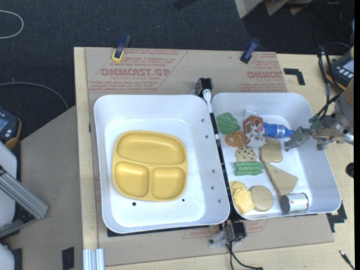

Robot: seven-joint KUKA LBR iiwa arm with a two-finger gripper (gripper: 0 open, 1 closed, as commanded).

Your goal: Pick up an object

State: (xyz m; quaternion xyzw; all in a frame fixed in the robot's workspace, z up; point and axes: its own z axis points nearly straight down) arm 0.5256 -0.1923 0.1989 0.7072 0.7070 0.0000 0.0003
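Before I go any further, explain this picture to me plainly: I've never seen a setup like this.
This is a single camera fixed above a bench, looking down at a slant. Two shallow white trays sit side by side. The left bin holds a yellow divided plate with three compartments. The right bin holds a jumble of toy foods: a green leaf shape, a pretzel, a blue bottle, a cookie, a green bean pod, a tan wedge, a round cracker and a small silver can. The machine is a robot arm reaching in from the right. Its tool sits above the right bin, near the bottle. Nothing is visibly held; its job is picking up an object.
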